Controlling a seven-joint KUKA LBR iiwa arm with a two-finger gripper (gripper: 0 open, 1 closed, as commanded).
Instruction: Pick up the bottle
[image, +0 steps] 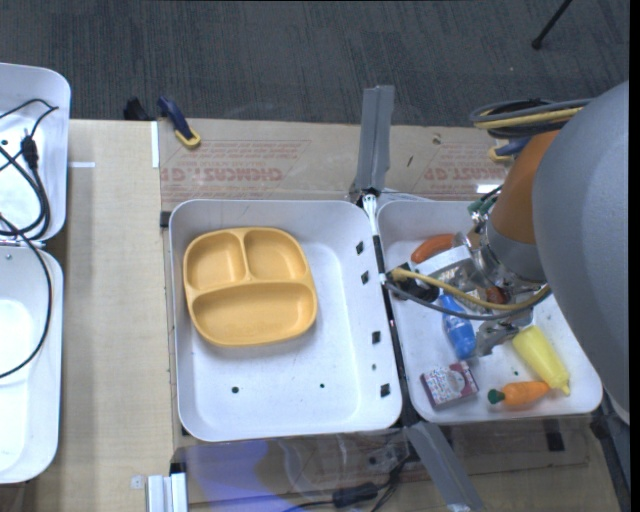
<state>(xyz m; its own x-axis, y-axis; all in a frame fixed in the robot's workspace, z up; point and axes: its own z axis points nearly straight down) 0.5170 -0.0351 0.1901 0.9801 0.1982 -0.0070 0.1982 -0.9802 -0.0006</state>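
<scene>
A small blue bottle (460, 331) lies in the right bin (404, 345), pointing from upper left to lower right. A yellow squeeze bottle (542, 359) lies to its right, near the bin's right side. My gripper (485, 316) hangs low over the right bin, right next to the blue bottle's right side; the grey arm with its orange band (520, 200) covers it from above. Whether anything sits in the gripper is hidden by the wrist and its cables.
The right bin also holds an orange-red sausage-shaped item (435, 247), a small red-and-white box (449, 385) and a toy carrot (520, 393). Black cables (420, 286) loop over the bin's left wall. A yellow divided plate (250, 286) lies in the left bin (290, 400).
</scene>
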